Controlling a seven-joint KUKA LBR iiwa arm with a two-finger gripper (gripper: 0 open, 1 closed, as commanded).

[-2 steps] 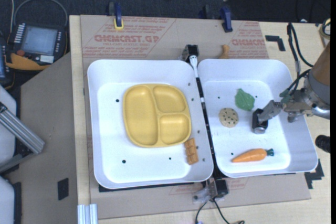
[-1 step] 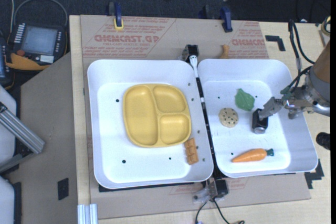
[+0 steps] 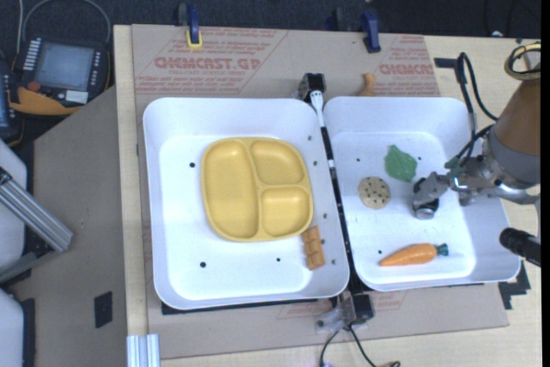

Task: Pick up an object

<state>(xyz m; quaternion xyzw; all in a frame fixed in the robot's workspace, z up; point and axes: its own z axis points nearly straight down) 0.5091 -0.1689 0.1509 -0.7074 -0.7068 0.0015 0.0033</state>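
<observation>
Two shallow white plastic bins are seen side by side on a cardboard-covered bench (image 3: 258, 56), the left bin (image 3: 172, 211) and the right bin (image 3: 447, 120) touching along their inner rims. In the left bin a yellow plastic plate divided into three compartments (image 3: 256, 187) is laid flat, and a small orange-brown ridged piece (image 3: 313, 247) is found just beside its lower right corner, near the bin's inner wall; what that piece is cannot be made out. Over in the right bin, a green leafy-looking toy (image 3: 400, 162) is placed toward the middle, a round tan cookie-like disc with dark specks (image 3: 374, 192) lies just beside and below it, and an orange toy carrot with a green stem (image 3: 414, 254) is stretched along the lower part of the floor, well apart from the others. The grey arm with its orange band (image 3: 520, 133) is brought in from the right and is cut off by the frame edge, so only its wrist end is shown. The gripper (image 3: 424, 200) is lowered over the right bin's floor, to the right of the disc and above the carrot, touching neither as far as can be judged. Its tip is dark and blurred, and nothing is seen gripped in it; whether it is apart or together cannot be told.
</observation>
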